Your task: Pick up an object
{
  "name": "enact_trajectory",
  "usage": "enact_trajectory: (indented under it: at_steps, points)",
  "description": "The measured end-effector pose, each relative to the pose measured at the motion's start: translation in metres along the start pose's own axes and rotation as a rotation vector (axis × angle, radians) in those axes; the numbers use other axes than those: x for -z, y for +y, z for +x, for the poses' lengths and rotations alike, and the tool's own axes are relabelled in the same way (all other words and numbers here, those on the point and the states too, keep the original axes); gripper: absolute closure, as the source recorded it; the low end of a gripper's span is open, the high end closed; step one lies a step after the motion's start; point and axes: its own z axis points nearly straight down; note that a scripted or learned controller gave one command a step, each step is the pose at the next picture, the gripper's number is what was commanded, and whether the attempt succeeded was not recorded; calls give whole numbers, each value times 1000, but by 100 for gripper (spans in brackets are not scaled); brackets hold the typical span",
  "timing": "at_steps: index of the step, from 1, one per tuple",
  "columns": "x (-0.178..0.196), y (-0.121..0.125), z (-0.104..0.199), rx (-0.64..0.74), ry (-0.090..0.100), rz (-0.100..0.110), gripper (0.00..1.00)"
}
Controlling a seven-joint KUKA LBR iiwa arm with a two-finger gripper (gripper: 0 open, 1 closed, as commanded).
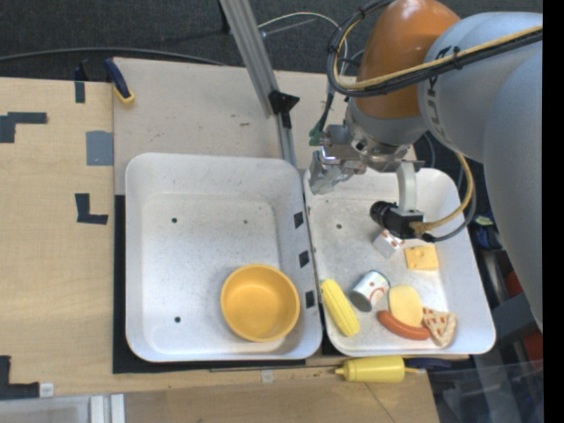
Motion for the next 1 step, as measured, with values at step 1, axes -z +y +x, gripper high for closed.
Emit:
enact_trajectory:
  at_steps: [1]
  points:
    - [-14, -18, 44, -1, -1, 1, 100]
